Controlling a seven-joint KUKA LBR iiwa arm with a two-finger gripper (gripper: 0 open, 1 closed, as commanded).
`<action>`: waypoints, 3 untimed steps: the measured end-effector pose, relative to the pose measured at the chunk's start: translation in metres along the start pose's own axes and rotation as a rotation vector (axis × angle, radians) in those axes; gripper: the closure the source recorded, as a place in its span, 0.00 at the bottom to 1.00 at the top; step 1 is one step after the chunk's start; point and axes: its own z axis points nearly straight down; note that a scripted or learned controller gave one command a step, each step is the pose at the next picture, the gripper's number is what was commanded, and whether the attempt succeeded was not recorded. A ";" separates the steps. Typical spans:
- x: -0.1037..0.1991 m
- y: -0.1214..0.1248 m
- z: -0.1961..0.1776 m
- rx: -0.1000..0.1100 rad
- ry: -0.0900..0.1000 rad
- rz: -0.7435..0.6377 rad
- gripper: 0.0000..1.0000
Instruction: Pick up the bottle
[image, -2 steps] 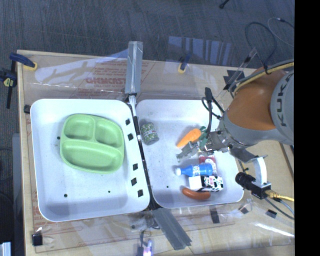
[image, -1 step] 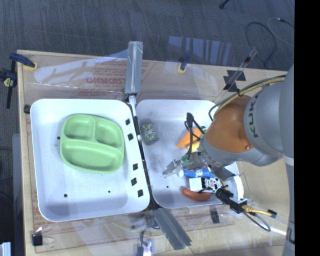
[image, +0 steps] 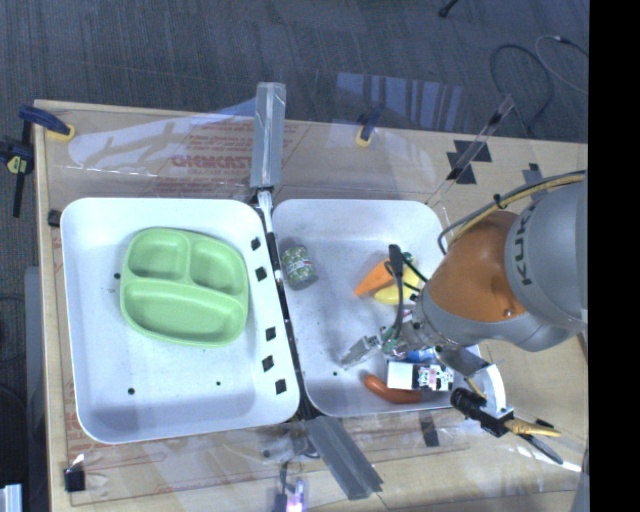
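The wooden counter (image: 330, 150) carries two shallow white bins. The left bin (image: 90, 400) holds a green divided plate (image: 185, 285). The grey arm (image: 545, 265) with its orange band reaches into the right bin (image: 330, 225), its gripper (image: 385, 345) low near the bin's front; whether the jaws are released or clenched cannot be told. A small mottled bottle (image: 297, 266) lies near the bin's left wall, well apart from the gripper. An orange-and-yellow toy (image: 378, 282) and a red piece (image: 385, 390) lie near the gripper.
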 end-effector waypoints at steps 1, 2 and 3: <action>-0.011 -0.003 -0.093 0.000 -0.002 0.023 0.00; -0.010 0.003 0.000 0.001 -0.001 -0.015 0.00; -0.009 0.000 0.000 0.002 0.002 -0.069 0.00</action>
